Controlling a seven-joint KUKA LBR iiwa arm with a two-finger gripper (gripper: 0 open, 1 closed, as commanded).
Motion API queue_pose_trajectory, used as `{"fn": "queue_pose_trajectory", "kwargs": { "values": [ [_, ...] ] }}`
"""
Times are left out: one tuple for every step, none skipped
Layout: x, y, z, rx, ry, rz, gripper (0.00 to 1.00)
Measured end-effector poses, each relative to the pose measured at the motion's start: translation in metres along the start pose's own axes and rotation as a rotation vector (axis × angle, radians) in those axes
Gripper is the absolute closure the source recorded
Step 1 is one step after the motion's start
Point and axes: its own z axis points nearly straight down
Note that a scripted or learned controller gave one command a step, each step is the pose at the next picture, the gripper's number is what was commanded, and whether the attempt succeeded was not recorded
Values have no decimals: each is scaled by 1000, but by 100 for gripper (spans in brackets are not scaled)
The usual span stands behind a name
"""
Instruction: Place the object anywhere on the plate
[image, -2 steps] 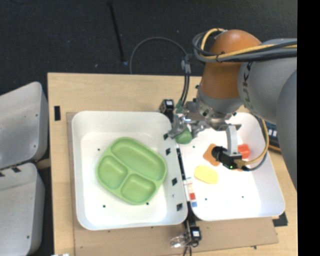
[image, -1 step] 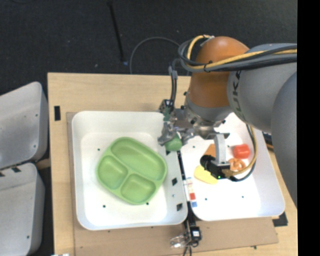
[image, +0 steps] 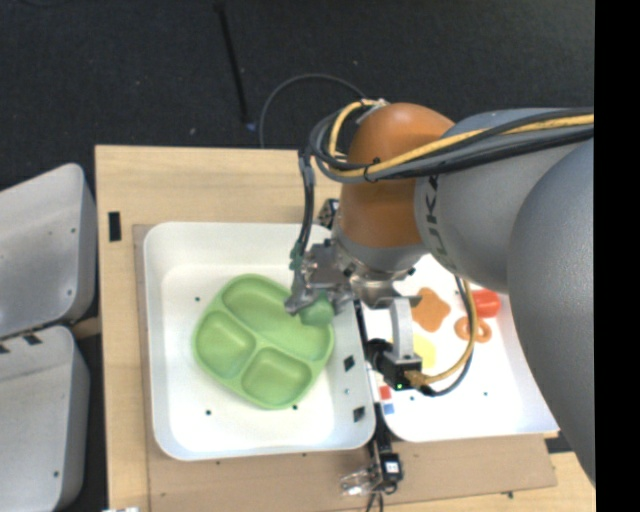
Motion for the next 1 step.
{"fn": "queue_pose_trajectory", "kwargs": {
  "values": [
    [-1,1,-1,-2,1,3,0]
  ]
}}
